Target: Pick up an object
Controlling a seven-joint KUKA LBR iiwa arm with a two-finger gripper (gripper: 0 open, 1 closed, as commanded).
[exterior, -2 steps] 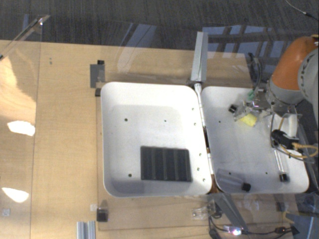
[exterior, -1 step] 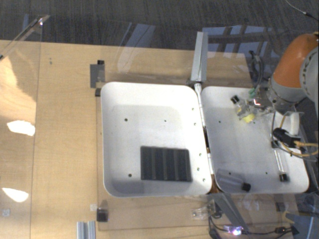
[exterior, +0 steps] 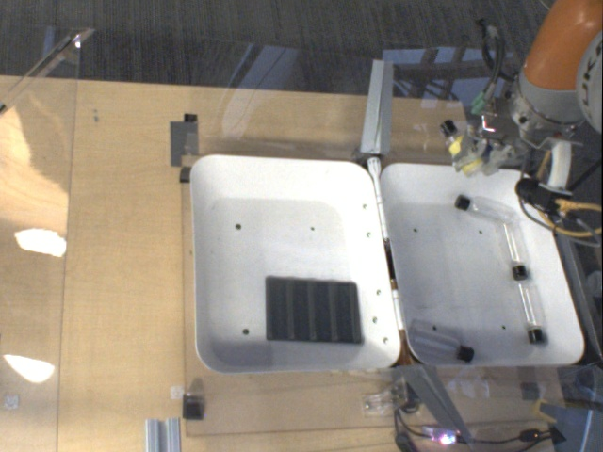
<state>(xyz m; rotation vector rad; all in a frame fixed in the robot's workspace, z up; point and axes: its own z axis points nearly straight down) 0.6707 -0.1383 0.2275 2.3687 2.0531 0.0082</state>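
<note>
A black ribbed rectangular pad lies flat in the near part of the left bin. In the right bin lie clear rods with black end caps along the right side and a shorter one near the back. A grey flat piece with a black knob sits at that bin's near left corner. My gripper hangs over the back edge of the right bin, above and apart from the objects; a small yellowish bit shows at its tip.
A metal divider post stands behind the seam between the bins. The grey arm with its orange band and looping cables fills the right bin's far right corner. Wooden bench stretches to the left.
</note>
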